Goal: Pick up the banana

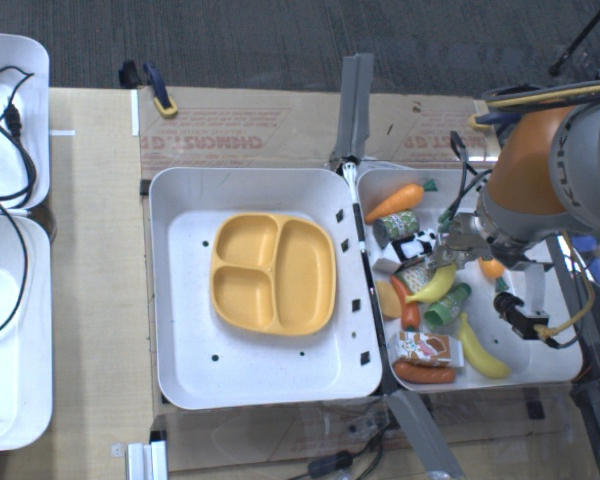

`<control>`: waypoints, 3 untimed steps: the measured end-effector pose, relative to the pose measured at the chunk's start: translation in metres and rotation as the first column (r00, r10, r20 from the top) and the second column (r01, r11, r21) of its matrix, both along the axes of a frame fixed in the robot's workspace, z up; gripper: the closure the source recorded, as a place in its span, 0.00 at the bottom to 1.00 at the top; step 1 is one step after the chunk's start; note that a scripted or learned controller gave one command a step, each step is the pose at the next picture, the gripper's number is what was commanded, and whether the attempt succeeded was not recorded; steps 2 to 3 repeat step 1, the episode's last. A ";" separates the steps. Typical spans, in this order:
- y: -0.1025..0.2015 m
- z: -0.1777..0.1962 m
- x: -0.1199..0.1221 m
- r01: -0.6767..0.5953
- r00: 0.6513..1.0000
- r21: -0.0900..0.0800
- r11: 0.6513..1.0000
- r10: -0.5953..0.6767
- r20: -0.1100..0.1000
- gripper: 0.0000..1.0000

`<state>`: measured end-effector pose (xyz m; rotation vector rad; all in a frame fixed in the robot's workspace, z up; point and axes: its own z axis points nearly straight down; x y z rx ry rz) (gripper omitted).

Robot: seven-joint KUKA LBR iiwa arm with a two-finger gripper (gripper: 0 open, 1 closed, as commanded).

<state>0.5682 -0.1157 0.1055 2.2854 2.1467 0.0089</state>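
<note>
Banana (435,284) in right bin (560,366), long axis diagonal, upper end toward top right under gripper (450,255), lower end toward bottom left. Curved, yellow, partly hidden. Gripper directly over it; jaw state cannot tell. Second banana (480,351) lies near bin's front. Right bin also holds carrot (395,200), green can (444,306), sausage (426,372), small carton (423,347). Left bin (180,268) holds yellow divided plate (274,272).
</note>
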 end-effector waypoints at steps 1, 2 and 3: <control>0.060 0.086 0.042 0.195 0.981 -0.002 0.981 -0.195 -0.010 1.00; 0.060 0.086 0.042 0.195 0.981 -0.002 0.981 -0.195 -0.010 1.00; 0.060 0.086 0.042 0.195 0.981 -0.002 0.981 -0.195 -0.010 1.00</control>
